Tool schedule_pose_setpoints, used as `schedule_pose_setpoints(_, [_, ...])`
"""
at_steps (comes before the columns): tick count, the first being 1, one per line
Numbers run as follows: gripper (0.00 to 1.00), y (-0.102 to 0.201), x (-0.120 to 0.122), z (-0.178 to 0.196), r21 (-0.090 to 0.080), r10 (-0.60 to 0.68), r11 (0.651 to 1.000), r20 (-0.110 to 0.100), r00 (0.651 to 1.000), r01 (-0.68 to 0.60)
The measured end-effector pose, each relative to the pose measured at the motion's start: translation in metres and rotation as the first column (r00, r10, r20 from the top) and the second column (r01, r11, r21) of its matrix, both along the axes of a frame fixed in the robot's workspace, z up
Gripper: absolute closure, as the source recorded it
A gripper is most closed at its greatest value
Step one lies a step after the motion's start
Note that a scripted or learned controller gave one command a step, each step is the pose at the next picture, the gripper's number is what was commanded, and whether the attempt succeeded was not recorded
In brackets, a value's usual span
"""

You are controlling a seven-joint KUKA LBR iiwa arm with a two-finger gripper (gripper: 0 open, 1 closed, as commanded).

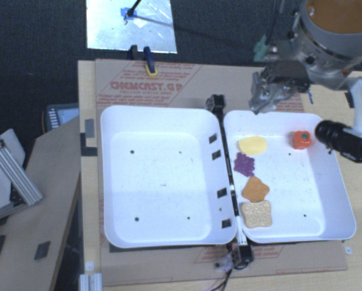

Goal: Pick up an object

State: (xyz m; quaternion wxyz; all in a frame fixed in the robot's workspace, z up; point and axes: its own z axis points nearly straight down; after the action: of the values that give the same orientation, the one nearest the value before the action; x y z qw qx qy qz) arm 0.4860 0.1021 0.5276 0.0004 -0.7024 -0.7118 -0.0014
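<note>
1. The grey arm with its orange band reaches in from the right, and its metal two-finger gripper (267, 102) hangs above the far rim of the right-hand shallow white plastic bin (326, 211)
2. Nothing sits between the fingers; how wide they stand I cannot tell, since they blur into the mechanism
3. The pickable things lie in the right bin, mostly along its left wall: a pale yellow flat oval piece (253, 145), a purple bumpy cluster (244, 163), an orange-brown rounded piece (255, 190) and a tan toast-like square (256, 213)
4. A small red-orange tomato-like object (301, 139) rests apart, near the far right corner
5. The yellow piece lies nearest the gripper, so I judge it the likeliest target
6. The left-hand white bin (117, 162) presumably waits as the drop side
</note>
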Motion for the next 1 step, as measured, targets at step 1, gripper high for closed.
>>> schedule_pose_setpoints(1, [1.00,0.0089,0.0005,0.0077,-0.001,-0.008,1.000,0.002,1.000,0.008])
